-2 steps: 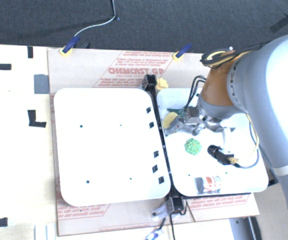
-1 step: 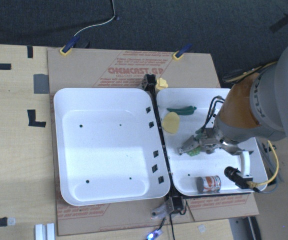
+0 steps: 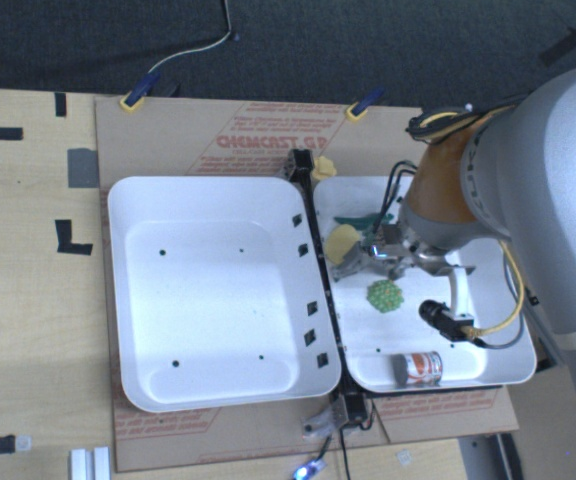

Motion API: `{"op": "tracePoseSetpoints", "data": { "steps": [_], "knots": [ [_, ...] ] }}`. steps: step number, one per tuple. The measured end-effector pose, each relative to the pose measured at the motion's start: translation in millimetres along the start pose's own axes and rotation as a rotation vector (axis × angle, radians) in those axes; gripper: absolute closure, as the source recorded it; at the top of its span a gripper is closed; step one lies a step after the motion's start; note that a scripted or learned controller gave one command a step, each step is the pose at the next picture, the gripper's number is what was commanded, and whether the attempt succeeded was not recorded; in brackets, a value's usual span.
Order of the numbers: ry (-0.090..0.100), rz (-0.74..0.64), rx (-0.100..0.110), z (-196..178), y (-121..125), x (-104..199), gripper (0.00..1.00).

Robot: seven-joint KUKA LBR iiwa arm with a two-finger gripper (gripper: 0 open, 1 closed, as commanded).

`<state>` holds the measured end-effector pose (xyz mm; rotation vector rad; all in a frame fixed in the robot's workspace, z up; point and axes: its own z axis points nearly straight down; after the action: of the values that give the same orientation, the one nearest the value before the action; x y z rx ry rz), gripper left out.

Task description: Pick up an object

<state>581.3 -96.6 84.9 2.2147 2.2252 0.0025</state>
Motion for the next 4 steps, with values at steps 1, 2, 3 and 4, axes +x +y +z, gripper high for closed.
{"op": "tracePoseSetpoints", "data": {
  "steps": [1,2,3,4],
  "knots": [
    [-0.001,0.002,0.002,-10,-2,-2,1.00],
    [-0.003,0.002,-0.013,-147,50,-10,1.00],
    [-0.002,-0.001,-0.014,-269,91,12,1.00],
    [-0.001,0.001,-0.009,-379,89,29,1.00]
  ]
}}
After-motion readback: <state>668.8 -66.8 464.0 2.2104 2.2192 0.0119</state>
